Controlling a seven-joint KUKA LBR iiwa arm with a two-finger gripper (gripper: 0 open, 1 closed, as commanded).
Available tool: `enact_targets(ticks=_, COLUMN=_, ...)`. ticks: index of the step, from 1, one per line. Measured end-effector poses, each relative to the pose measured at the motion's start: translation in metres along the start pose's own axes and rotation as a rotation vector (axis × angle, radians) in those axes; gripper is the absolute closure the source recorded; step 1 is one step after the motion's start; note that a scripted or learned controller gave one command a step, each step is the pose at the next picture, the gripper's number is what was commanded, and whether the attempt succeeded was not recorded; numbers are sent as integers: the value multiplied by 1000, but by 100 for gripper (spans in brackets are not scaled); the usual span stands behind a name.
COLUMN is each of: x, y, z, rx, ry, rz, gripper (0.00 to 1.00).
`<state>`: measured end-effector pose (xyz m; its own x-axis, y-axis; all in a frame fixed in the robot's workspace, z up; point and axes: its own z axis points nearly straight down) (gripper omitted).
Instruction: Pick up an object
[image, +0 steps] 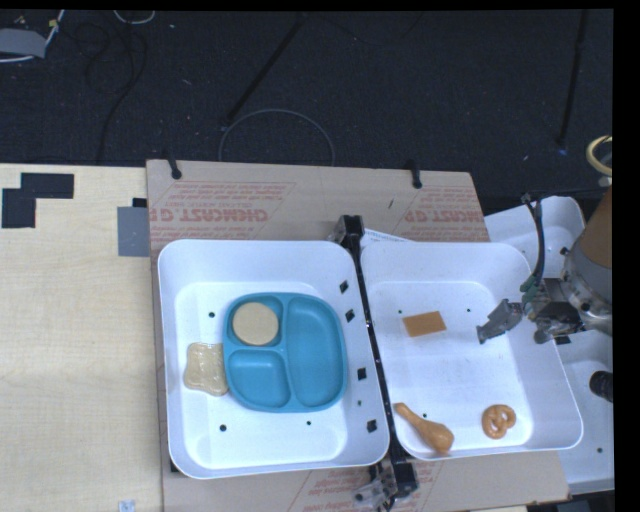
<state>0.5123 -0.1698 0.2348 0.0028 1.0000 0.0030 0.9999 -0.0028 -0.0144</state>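
Note:
In the right bin lie three small objects: a flat orange-brown rectangle near the middle, a tan drumstick-shaped piece at the front edge, and a brown pretzel at the front right. My gripper hangs over the bin's right side, to the right of the rectangle and well behind the pretzel. Its two grey fingers stand apart, open, with nothing between them.
The left bin holds a blue divided plate with a round tan biscuit in one compartment. A pale beige piece lies beside the plate's left edge. A black divider separates the bins. Cardboard lies under both.

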Motion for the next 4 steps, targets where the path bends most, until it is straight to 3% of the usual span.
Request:
enact_targets(ticks=1, x=0, y=2, z=-7, rx=-11, ry=-2, rz=-2, gripper=0)
enact_targets(ticks=3, x=-6, y=5, z=118, rx=-6, ry=0, rz=-2, gripper=0)
enact_targets(ticks=4, x=-5, y=5, z=148, rx=-11, ry=-2, rz=-1, gripper=0)
